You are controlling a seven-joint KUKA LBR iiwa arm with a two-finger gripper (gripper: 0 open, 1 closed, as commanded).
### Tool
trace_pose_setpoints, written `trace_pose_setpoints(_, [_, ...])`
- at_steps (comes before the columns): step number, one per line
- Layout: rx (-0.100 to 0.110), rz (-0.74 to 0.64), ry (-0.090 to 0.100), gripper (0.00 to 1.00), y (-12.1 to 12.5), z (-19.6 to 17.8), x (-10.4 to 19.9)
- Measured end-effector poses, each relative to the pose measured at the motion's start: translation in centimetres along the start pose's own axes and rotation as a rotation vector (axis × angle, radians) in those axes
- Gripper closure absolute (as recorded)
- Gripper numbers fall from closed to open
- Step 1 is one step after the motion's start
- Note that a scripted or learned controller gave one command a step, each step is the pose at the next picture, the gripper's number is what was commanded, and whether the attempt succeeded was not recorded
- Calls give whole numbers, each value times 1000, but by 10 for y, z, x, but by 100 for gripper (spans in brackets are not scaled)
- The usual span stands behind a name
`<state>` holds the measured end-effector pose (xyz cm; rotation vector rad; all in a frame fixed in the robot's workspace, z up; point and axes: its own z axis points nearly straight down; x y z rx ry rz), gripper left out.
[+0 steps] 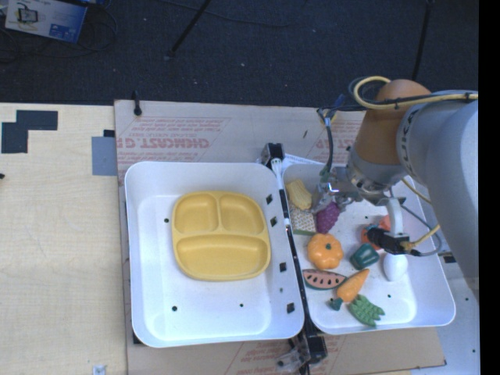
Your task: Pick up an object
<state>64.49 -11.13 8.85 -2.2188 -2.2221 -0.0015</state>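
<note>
Toy foods are scattered in the right bin [422,315]: a purple grape bunch [326,217], an orange pumpkin [325,251], a carrot [353,285].
</note>
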Motion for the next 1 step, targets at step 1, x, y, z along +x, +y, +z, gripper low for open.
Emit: trace_pose_setpoints(1, [1,0,-1,100,-22,-99,45])
